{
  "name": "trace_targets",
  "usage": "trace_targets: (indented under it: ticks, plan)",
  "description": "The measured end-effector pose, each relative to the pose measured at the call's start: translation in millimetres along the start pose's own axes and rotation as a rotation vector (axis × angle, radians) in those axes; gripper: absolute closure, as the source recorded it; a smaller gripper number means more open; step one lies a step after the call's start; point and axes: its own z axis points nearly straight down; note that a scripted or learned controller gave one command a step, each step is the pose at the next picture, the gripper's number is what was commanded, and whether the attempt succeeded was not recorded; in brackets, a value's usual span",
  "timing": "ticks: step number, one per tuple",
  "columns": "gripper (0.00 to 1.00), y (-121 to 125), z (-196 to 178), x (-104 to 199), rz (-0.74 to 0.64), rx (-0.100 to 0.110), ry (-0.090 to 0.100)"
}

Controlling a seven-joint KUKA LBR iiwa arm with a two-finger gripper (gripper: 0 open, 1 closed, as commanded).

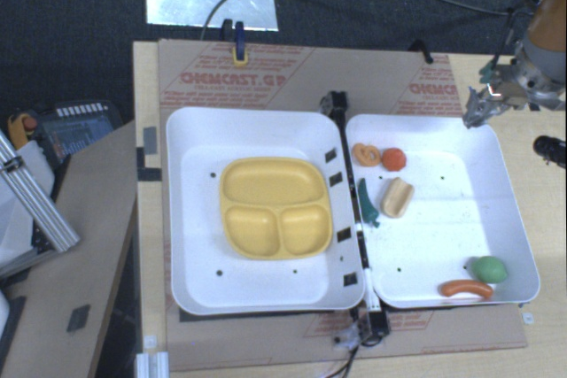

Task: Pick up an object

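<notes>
while the gripper is seen over the right bin's far-right rim, its state can't be told; nothing's seen held. tomato, bread roll, green ball & sausage are left inside.

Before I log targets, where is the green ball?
In the right bin's near right corner, the green ball sits just above the sausage.

Yellow tray, white bins, green ball, orange sausage, red tomato
</notes>
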Motion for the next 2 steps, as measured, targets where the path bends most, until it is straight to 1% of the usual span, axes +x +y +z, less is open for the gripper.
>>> trace_targets:
  ticks: [1,2]
  plan:
    - [1.00,-10,-9,54,-0.005,0.001,0.003]
    - [1.00,-37,-7,102,-0.003,0.004,0.003]
